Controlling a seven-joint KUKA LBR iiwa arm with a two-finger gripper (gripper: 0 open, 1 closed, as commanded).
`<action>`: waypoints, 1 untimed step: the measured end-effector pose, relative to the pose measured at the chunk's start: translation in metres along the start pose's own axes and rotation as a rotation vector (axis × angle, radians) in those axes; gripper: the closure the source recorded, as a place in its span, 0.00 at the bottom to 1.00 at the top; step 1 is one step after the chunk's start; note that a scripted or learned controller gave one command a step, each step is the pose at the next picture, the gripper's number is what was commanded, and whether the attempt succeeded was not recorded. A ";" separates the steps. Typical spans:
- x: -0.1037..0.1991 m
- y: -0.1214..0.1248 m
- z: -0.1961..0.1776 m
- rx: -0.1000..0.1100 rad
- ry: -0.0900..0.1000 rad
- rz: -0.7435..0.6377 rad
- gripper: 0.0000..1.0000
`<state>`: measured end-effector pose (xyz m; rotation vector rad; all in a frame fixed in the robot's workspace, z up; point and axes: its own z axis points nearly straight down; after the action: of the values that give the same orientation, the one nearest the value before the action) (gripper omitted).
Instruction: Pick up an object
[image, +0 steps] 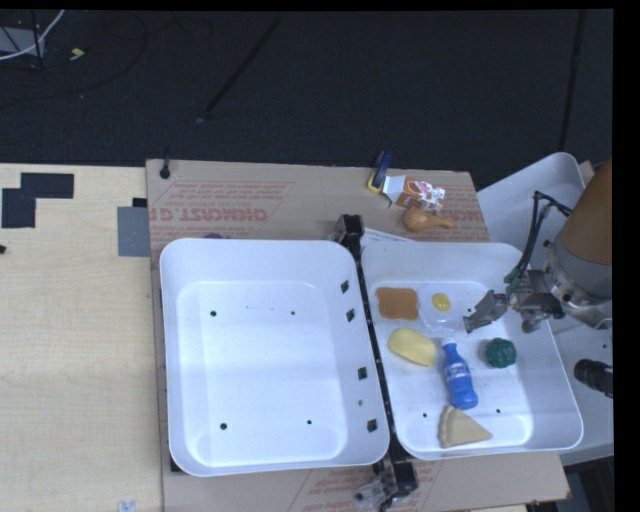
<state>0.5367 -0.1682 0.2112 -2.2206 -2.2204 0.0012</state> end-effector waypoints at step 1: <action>0.084 0.043 0.127 -0.004 -0.002 -0.004 0.00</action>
<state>0.5796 -0.0844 0.0842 -2.2190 -2.2277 -0.0017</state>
